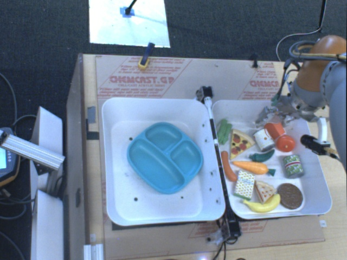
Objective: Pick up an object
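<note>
The right bin (320, 196) holds several toy foods: a green pea pod (223, 130), a pizza slice (241, 142), a white can with a red top (265, 138), a red tomato (286, 143), a carrot (252, 167), a green can (293, 165), a banana (262, 204) and a brown cookie (290, 195). My gripper (272, 115) hangs over the far part of this bin, just above and behind the white can. Nothing shows in its grasp.
The left bin (116, 145) holds a blue divided plate (164, 157). In the right bin also lie a red sausage (227, 167), a dark green pepper (262, 156), a small box (244, 184) and a sandwich wedge (265, 190). The divider (216, 145) runs between the bins.
</note>
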{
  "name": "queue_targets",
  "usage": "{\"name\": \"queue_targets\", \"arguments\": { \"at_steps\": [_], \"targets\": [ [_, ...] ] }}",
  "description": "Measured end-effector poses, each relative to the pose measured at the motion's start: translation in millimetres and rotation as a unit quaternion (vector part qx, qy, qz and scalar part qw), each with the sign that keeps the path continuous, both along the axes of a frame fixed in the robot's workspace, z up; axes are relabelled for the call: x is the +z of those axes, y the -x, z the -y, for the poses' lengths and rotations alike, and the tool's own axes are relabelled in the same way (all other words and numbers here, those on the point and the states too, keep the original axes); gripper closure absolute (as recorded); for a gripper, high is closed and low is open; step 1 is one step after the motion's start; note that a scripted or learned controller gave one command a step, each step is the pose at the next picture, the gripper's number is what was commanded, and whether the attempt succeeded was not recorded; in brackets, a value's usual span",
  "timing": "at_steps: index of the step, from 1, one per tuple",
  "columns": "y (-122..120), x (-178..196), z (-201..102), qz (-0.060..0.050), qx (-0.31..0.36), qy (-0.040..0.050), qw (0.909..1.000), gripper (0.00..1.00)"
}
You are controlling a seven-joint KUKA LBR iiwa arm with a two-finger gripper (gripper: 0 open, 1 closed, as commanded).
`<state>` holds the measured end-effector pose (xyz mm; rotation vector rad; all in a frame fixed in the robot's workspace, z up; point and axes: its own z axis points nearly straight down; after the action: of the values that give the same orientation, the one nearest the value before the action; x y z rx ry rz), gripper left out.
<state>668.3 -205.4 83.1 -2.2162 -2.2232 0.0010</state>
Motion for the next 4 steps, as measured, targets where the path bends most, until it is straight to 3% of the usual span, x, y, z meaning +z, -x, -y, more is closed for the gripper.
{"name": "queue_targets", "arguments": {
  "at_steps": [1, 2, 3, 4],
  "targets": [
    [-1.0, 19.9, 0.9, 0.003, 0.0, 0.0014, 1.0, 0.0],
    [15.5, 11.0, 0.6, 0.002, 0.0, 0.0011, 1.0, 0.0],
    [14.4, 21.6, 0.7, 0.003, 0.001, 0.0018, 1.0, 1.0],
    [-1.7, 144.2, -55.1, 0.004, 0.001, 0.001, 1.0, 1.0]
  ]
}}
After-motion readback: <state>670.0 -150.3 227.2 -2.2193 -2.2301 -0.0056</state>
